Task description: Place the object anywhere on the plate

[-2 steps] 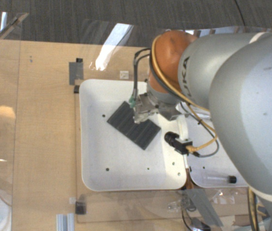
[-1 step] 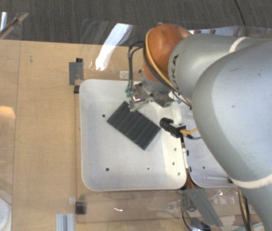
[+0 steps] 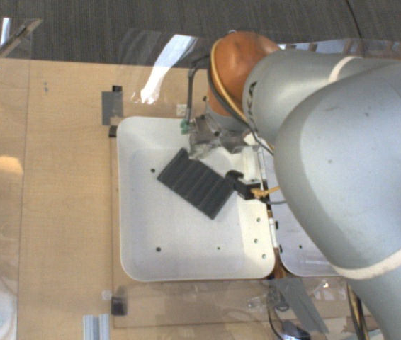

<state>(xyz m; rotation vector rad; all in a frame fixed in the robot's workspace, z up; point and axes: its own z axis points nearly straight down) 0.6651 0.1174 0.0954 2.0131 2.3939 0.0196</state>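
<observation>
- Bench (image 3: 52, 190): pale wood top on the far L, under a glossy clear sheet w/ glare patches. Nothing of the task lies on it.
- Left bin (image 3: 172, 243): shallow, white, rounded corners, a few small dark dots on the floor. It holds the one loose item.
- Slab (image 3: 195, 183): the task's thing, as I judge it.
  - Lies flat on the bin floor in the upper-middle part, nearer the R wall than the L.
  - Turned diagonal, w/ one corner pointing up toward the claw.
  - Dark grey to black, rectangular, thin, w/ parallel ridges across the top face.
  - Looks rigid & matte. Prob. low-profile, so little edge to grab from above.
- Claw (image 3: 202, 144): low over the bin's upper part, right at the slab's top corner.
  - Touching it or just above it: can't tell.
  - Wide or narrow: can't tell either, since wrist hardware covers it.
  - Nothing seen held.
- Step in hand, my read: approach/grasp stage. The slab is on the bin floor, not lifted, so placing is not yet begun.
- Next move prob. calls for:
  - Getting the claw across one of the slab's edges, not the corner tip.
  - Gripping across the ridges & lifting straight up w/o dragging it into the wall.
  - Carrying it to the plate & setting it down flat. The plate's spot: can't tell.
- Arm (image 3: 342, 154): big grey links w/ an orange band (image 3: 232, 62) above the wrist, reaching in from the R over the bins.
- Right bin (image 3: 303, 257): a white corner peeks out below the arm. The rest is covered, contents unknown.
</observation>
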